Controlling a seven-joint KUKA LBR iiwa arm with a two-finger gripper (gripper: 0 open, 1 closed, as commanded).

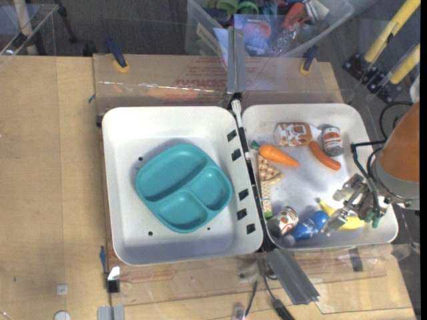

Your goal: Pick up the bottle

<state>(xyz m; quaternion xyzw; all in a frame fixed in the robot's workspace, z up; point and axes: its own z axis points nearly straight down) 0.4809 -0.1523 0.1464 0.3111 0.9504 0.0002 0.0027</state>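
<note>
A small blue bottle (306, 230) lies on its side near the front edge of the right bin (353, 115), between a red-and-white can (285, 220) and a yellow banana-like toy (351, 223). My gripper (339, 205) hangs low over the bin's front right corner, just right of and above the bottle. Its fingers are spread open with nothing between them, and one fingertip (333, 217) lies close to the bottle's right end. The grey arm with its orange band (405, 149) enters from the right.
The right bin also holds a carrot (278, 156), an orange sausage (323, 156), a tin can (331, 140), a printed packet (293, 135) and a waffle piece (269, 172). A teal divided plate (183, 187) lies in the left bin (120, 132). A tub of toys (267, 9) stands behind.
</note>
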